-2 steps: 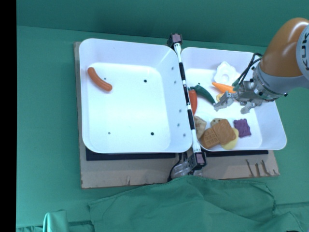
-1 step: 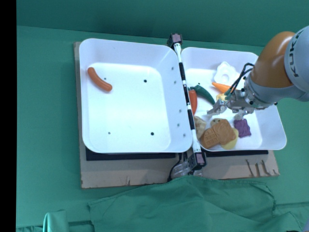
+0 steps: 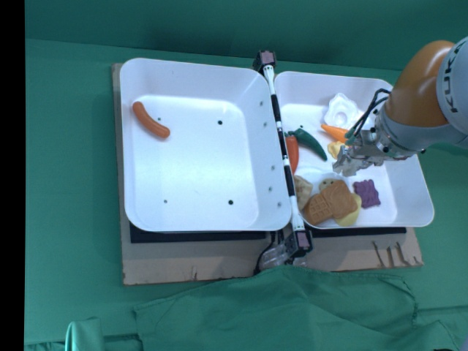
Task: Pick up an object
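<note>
My gripper (image 3: 351, 165) hangs over the right bin (image 3: 409, 196), just above a brown cookie-like piece (image 3: 329, 202) and left of a purple grape cluster (image 3: 367, 193). A small yellow piece (image 3: 335, 149) lies right beside the gripper. A green pepper (image 3: 310, 142) and an orange-red pepper (image 3: 292, 152) lie to its left. A white fried-egg shape (image 3: 342, 110) and an orange carrot (image 3: 334, 131) sit behind it. In the left bin (image 3: 146, 203) lies an orange sausage (image 3: 151, 120).
A black-and-white striped divider (image 3: 281, 145) runs between the two bins. Both bins rest on a cardboard sheet (image 3: 183, 269) over green cloth. A rumpled green cloth fold (image 3: 292, 309) lies at the front. A pale bread-like piece (image 3: 303, 190) lies by the divider.
</note>
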Controlling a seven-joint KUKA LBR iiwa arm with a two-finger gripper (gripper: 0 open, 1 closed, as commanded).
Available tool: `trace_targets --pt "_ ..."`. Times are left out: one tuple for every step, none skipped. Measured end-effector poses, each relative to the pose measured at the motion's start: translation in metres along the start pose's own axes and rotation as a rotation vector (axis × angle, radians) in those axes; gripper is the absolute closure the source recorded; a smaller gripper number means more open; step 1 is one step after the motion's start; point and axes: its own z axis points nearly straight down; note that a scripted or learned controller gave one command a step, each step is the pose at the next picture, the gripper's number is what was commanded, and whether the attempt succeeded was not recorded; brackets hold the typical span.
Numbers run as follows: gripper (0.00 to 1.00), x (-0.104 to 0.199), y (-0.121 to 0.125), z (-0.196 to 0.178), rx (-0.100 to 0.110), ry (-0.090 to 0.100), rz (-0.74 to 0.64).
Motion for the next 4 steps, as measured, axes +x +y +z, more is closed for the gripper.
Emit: trace_targets --pt "1.00 -0.007 0.011 -0.058 0.006 0.004 -0.005" --pt "1.00 -0.005 0.013 -0.104 0.006 0.004 -0.006" --pt "1.00 -0.008 0.009 -0.168 0.004 0.004 -0.005" --pt "1.00 -0.009 0.010 -0.181 0.009 0.005 -0.005"
